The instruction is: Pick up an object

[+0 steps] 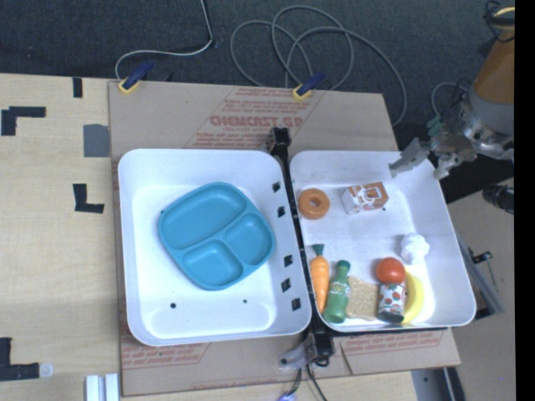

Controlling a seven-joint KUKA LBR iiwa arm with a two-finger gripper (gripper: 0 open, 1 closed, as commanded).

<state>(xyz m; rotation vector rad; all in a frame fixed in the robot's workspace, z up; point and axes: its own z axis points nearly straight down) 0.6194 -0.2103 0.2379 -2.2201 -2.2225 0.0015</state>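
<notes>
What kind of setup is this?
Probably a robot-grasping lab bench, not a kitchen: two white bins clamped on cardboard, toy food like a carrot and donut, loose cables behind.

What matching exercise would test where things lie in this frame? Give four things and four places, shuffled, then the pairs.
Things:
1. plate
2. donut
3. carrot
4. end effector

Places:
A. right bin, by the divider, near the front
B. over the right bin's far right rim
C. left bin
D. right bin, far half, left of the small box

Pairs: 1-C, 2-D, 3-A, 4-B
</notes>
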